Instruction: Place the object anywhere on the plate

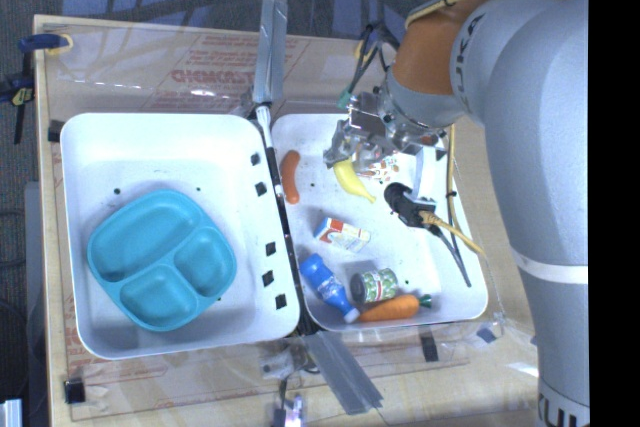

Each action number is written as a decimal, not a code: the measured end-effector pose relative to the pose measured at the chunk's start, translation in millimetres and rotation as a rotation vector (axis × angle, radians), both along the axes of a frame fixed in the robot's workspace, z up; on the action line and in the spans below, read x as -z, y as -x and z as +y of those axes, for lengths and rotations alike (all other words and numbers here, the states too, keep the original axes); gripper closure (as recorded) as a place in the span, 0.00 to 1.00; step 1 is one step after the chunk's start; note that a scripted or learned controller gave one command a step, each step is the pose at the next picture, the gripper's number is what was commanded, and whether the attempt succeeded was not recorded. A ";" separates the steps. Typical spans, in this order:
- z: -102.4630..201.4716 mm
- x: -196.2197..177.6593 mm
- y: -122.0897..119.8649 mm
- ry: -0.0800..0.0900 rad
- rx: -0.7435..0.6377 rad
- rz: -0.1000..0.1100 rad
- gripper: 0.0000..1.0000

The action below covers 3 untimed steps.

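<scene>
Here the grey arm with the orange band (pixel 470 45) reaches over the right shallow white bin (pixel 462 300), while the left white bin (pixel 90 140) holds the blue three-compartment plastic plate (pixel 160 258). The pincer (pixel 352 147) hangs at the right bin's far side just above the yellow banana (pixel 351 181); whether it is apart or together I cannot tell. Nearby in that bin lie an orange carrot (pixel 391 309), a blue bottle (pixel 326 285), an orange-red sausage (pixel 290 175) and a small green can (pixel 375 286).
</scene>
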<state>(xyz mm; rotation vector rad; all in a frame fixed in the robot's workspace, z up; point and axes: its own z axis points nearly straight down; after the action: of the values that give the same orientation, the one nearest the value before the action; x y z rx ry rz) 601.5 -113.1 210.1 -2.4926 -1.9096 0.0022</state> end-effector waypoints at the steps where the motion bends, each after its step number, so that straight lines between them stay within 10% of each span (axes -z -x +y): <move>1: -19.4 74.3 2.3 0.001 0.067 0.002 1.00; 2: 58.8 17.8 -55.5 0.000 -0.001 -0.002 1.00; 3: 122.6 19.0 -19.3 0.000 -0.165 0.001 1.00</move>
<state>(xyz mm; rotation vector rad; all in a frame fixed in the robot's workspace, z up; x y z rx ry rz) 620.8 9.5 191.0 -2.3263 -2.1083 0.0044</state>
